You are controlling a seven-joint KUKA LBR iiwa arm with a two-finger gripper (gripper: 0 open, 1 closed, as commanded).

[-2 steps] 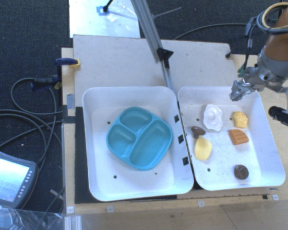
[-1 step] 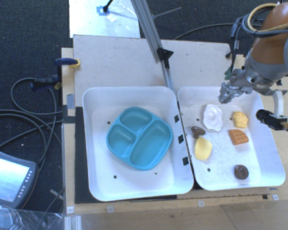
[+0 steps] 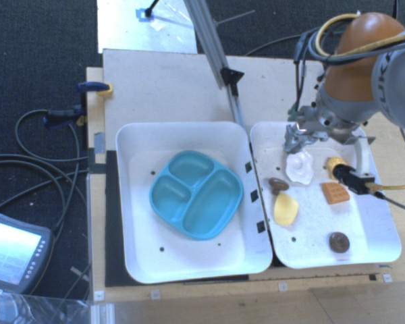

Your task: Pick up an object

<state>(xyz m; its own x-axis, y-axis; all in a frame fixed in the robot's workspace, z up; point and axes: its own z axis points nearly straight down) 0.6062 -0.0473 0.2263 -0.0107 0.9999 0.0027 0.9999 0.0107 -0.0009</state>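
Observation:
The right bin (image 3: 378, 248) holds several small items. A crumpled white piece (image 3: 299, 169) lies near its back left, with a small brown lump (image 3: 278, 184) and a yellow piece (image 3: 286, 209) in front of it. An orange square cracker (image 3: 335, 193) and a round brown cookie (image 3: 339, 241) lie further right. A small yellow item (image 3: 334, 164) sits by the arm's black cable fitting. My gripper (image 3: 296, 140) hangs just behind and above the white piece, at its far edge. The arm's grey and orange wrist hides the bin's back right corner.
The left bin (image 3: 135, 248) holds a blue divided plate (image 3: 196, 193). A slanted metal pole (image 3: 212, 39) crosses the bench behind the bins and ends near the gap between them. Cables and a teach pendant (image 3: 10, 252) lie on the floor at the left.

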